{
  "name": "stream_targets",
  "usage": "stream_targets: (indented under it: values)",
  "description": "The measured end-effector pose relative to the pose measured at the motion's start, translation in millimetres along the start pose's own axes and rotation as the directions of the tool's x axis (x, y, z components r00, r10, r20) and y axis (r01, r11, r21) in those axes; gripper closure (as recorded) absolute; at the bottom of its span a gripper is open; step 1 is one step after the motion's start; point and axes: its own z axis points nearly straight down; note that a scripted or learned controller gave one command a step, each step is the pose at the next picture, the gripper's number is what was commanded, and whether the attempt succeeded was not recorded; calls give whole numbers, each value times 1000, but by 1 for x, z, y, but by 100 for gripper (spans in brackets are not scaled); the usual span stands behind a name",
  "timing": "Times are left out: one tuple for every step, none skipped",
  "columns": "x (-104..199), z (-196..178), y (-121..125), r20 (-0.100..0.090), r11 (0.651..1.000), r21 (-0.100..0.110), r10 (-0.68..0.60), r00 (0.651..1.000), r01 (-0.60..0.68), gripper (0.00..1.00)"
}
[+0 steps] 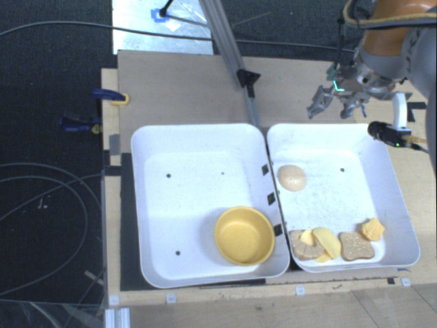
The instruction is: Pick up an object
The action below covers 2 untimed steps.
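Observation:
My gripper (332, 106) hangs above the far rim of the right bin (399, 197), open, with nothing between its fingers. Well below it in that bin lies a pale round bun-like piece (292, 178) near the left wall. Along the near wall sit a yellow banana-like piece (326, 242) on a tan round piece (305, 246), a brown toast slice (356, 247) and a small orange chunk (373, 229). A yellow bowl (244, 235) stands in the near right part of the left bin (157, 197).
A grey pole (225, 39) slants from the top of the view down to the bins' far junction. A blue and yellow clamp (109, 96) grips the bench's left edge. Cables lie on the dark floor at left.

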Motion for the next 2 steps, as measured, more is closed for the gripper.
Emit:
stream_targets:
  values:
    - [0,-1,0,0,1000,-1,0,1000,0,0]
    - [6,50,-8,0,1000,3,2,1000,-2,0]
